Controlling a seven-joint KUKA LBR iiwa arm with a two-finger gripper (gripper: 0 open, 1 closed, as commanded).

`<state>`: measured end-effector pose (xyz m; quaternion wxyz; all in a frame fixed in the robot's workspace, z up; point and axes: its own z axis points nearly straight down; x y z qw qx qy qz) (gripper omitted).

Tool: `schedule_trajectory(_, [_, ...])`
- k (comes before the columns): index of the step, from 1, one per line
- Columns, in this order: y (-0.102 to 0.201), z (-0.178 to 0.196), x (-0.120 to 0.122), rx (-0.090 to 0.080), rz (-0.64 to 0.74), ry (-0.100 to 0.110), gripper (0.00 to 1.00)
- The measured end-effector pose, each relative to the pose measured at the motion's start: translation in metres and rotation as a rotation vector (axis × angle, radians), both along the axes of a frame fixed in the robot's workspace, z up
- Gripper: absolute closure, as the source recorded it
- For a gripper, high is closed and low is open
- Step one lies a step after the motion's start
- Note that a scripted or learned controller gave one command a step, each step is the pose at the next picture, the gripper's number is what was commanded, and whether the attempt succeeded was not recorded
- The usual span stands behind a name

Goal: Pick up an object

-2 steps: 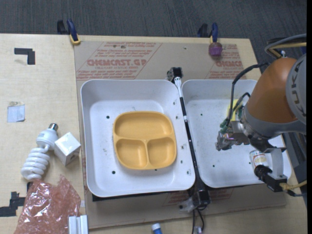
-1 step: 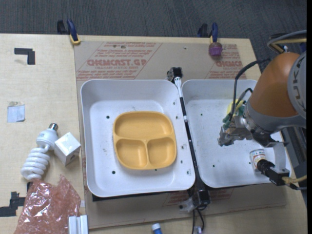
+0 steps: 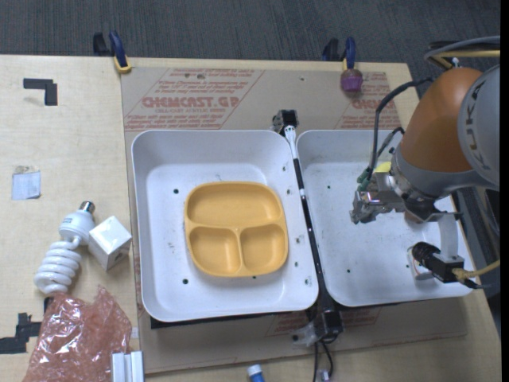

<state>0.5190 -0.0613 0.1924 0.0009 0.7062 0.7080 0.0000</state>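
Yellow divided plate sits mid-left bin; gripper hovers over right bin's middle (grip state unreadable), and risks grabbing bare floor.

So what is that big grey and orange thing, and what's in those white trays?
That is a robot arm, seen by a camera looking down from above. It reaches in from the right, and its gripper, a two-finger hand, hangs over the right bin. I can't tell if the gripper holds anything. The left bin has a yellow plate with three sections in it. Beside the bins on the bench lie a spiral light bulb and a small white cube.
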Motion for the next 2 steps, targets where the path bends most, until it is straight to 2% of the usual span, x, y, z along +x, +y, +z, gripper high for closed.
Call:
schedule_trajectory(1, [-0.0271, -0.0001, -0.0110, 0.000, -0.002, 0.001, 1.00])
schedule_trajectory(2, [-0.0271, -0.0001, -0.0110, 0.000, -0.002, 0.001, 0.00])
